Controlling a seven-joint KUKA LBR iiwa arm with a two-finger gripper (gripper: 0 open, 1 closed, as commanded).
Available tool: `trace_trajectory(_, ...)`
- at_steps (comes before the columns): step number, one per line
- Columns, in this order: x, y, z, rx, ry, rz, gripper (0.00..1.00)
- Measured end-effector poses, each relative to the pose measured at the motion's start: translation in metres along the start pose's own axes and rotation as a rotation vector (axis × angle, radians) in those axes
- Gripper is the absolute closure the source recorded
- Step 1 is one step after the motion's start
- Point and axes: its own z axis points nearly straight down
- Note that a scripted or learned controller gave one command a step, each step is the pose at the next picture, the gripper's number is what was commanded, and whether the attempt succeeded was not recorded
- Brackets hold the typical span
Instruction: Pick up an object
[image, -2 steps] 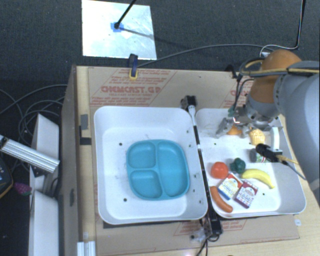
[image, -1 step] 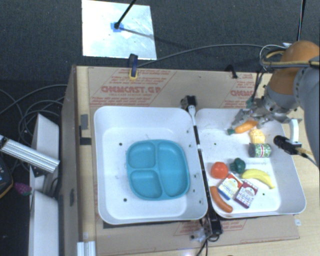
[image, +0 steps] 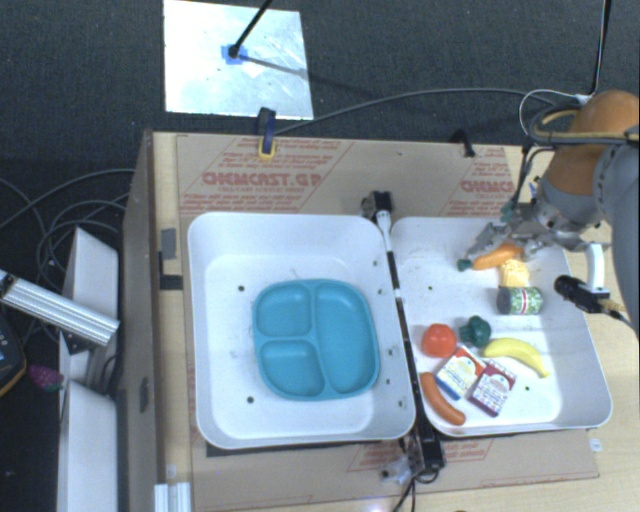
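The tabletop (image: 300, 165), covered in brown printed board, carries two shallow white bins side by side, left bin (image: 225, 260) and right bin (image: 580, 385).

red print on brown protective sheet (image: 300, 170) under bins, reads roughly "chemcast gp" at upper left, letters faint and partly unsure. same red print repeated at upper right of sheet, cut off by arm, unreadable beyond "chem". smaller red lines beneath each, too small to read. small cartons (image: 475, 378) in right bin (image: 585, 395) with red-and-white labels, text illegible. label on small can (image: 520, 299) also illegible.
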Motion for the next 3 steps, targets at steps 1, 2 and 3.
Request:
trace_trajectory(1, 0.005, -0.068, 0.001, -0.010, -0.013, 0.001, 0.00)
trace_trajectory(2, 0.046, -0.007, 0.005, 0.027, -0.013, 0.002, 0.00)
trace_trajectory(3, 0.045, -0.009, -0.003, 0.037, -0.012, 0.000, 1.00)
